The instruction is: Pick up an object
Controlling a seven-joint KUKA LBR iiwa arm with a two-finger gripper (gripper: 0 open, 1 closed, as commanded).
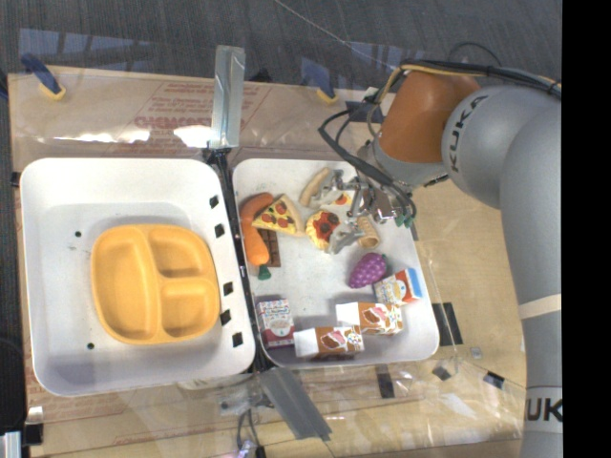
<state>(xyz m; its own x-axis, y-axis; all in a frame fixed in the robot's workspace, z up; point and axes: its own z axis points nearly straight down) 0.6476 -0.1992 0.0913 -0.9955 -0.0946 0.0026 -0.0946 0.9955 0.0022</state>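
The gripper [355,219] hangs in the right bin [315,303], its fingers spread around a pizza slice [323,228] without pinching it. A second pizza slice [277,215] and a carrot [256,237] lie to its left, purple grapes [368,269] just below. "KUKA" reads on the arm [496,151].

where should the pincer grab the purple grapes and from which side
Take the grapes from straight above, closing across the narrow width of the bunch. It lies flat, with bare bin floor to its left; a carton sits close at its lower right.
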